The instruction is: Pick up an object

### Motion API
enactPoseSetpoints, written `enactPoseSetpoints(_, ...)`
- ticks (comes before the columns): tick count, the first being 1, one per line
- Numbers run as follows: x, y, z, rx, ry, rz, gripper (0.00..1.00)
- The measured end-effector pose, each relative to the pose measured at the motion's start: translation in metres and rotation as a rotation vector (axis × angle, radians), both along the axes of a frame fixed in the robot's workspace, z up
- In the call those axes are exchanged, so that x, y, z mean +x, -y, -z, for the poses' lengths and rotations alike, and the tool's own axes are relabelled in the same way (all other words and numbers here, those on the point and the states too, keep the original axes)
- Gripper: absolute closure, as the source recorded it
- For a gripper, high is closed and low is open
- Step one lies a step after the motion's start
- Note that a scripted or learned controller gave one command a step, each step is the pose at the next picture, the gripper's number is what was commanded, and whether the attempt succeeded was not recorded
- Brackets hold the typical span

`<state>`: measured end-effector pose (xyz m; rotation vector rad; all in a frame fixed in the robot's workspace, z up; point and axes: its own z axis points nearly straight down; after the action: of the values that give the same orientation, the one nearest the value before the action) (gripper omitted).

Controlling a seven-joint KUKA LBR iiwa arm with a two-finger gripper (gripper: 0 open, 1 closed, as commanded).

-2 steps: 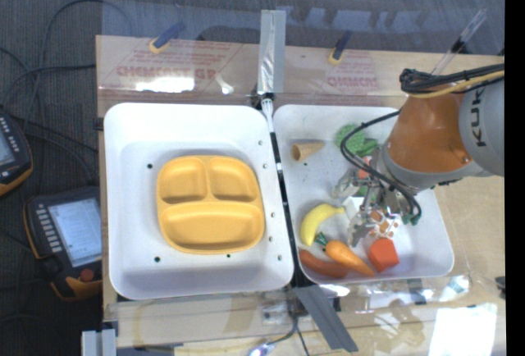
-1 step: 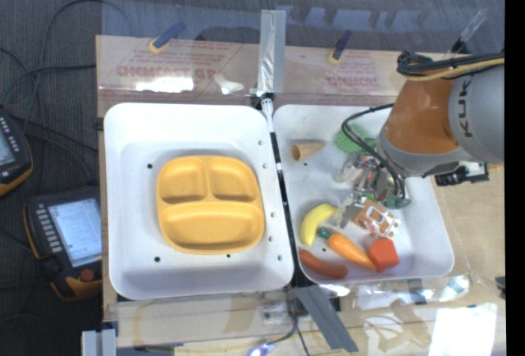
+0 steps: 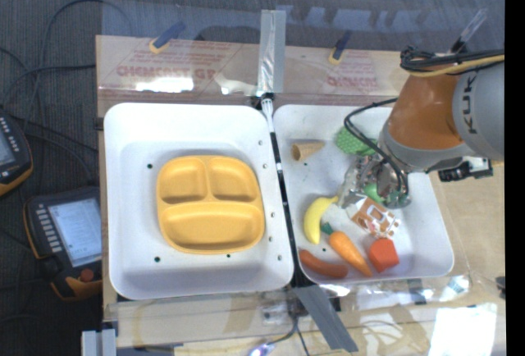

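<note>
the gripper (image 3: 367, 186) hangs over the right bin (image 3: 426, 252) beside the toy banana (image 3: 315, 217) (jaw state cannot be told). the banana looks light, stiff and slick; its thick middle likely suits a grasp.

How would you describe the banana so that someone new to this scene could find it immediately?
Look in the right-hand white bin, which holds the small toys. Along its left side, near the divider, lies the banana, just above the carrot. It is the only plain yellow, curved piece; its neighbours are orange or red.
</note>
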<state>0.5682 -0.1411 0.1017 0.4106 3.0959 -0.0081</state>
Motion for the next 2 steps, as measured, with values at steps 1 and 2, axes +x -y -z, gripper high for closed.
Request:
enactPoseSetpoints(1,0.03,0.038,-0.135,0.007,-0.013,0.344,1.0)
enactPoseSetpoints(2,-0.023,0.026,0.004,0.01,-0.015,0.493,1.0)
